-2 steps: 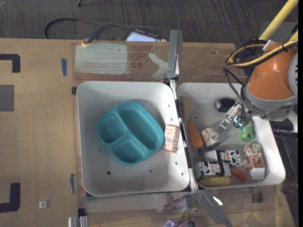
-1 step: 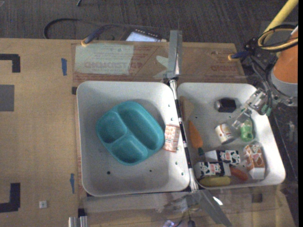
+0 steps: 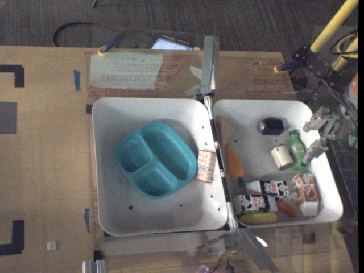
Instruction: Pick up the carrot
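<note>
The carrot (image 3: 234,161), orange with a small green tip, lies lengthwise against the left wall of the right bin (image 3: 244,110). My gripper (image 3: 315,138) hangs over the right side of that bin, far to the right of the carrot and just beside a green bottle (image 3: 296,148). Its fingers (image 3: 312,152) stand open with nothing between them.
The right bin also holds a black object (image 3: 273,125), a white can (image 3: 281,157), two cow-print cartons (image 3: 272,187), a banana (image 3: 259,217), a red sausage (image 3: 287,209) and an orange carton (image 3: 305,189). In the left bin lie a teal divided plate (image 3: 156,159) and a small packet (image 3: 206,166).
</note>
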`<state>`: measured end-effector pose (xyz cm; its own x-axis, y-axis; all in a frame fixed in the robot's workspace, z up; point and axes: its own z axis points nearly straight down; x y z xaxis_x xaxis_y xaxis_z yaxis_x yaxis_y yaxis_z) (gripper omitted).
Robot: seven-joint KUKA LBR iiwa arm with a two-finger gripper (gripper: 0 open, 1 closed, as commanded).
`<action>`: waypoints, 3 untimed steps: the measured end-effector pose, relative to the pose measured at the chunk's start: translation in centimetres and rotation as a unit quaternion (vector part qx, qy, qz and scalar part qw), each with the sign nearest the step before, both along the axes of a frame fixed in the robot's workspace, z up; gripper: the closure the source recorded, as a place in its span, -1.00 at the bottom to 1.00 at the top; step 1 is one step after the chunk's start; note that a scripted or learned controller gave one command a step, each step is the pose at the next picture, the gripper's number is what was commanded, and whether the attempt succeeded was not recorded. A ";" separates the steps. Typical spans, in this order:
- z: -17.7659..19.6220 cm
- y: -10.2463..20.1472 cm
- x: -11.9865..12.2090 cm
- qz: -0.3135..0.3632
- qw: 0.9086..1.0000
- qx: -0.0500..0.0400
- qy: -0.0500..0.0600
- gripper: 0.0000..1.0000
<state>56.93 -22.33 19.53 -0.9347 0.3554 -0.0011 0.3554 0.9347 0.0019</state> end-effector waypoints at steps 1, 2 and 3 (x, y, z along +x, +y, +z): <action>-11.0 4.8 2.4 0.073 0.997 0.000 -0.001 -1.00; -10.9 12.5 4.1 -0.014 1.000 0.001 -0.001 -1.00; -11.0 12.6 5.5 0.021 1.000 0.000 0.000 -1.00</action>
